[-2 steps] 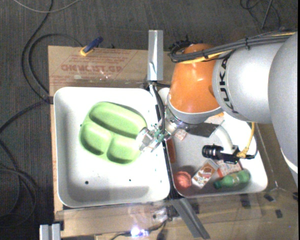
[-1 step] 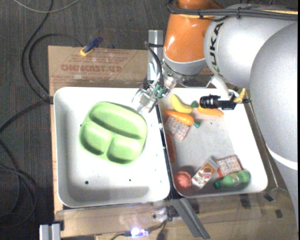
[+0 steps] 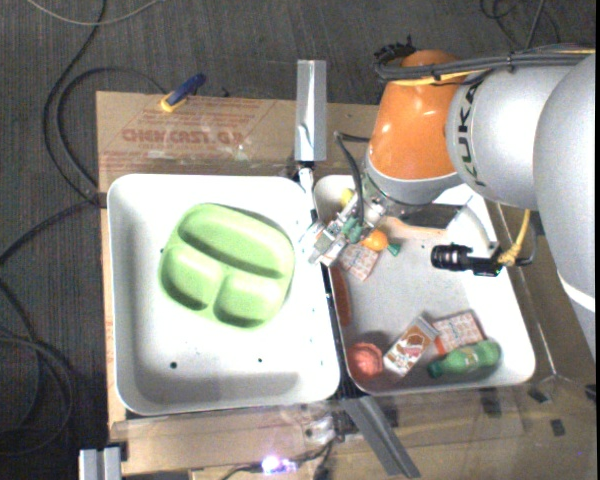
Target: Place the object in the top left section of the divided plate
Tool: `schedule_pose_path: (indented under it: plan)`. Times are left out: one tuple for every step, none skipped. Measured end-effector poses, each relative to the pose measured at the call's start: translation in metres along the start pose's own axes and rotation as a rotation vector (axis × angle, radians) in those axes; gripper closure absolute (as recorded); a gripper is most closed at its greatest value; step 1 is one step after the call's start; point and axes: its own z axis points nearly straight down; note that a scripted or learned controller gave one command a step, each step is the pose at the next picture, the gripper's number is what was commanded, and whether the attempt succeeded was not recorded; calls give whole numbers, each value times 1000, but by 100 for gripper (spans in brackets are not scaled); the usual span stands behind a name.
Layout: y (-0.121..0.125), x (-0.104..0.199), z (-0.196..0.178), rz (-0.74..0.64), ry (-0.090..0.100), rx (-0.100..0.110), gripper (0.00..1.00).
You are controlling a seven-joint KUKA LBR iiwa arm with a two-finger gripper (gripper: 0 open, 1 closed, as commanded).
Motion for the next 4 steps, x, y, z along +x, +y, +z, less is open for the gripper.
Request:
schedule_pose_path:
  plan:
    - [50, -53, -83, 16, -1, -3, 100]
    - [-15, -39, -33, -45, 0, -1, 100]
    - [-81, -83, 27, -147, 1, -1, 100]
    - [-163, -85, 16, -323, 1, -4, 100]
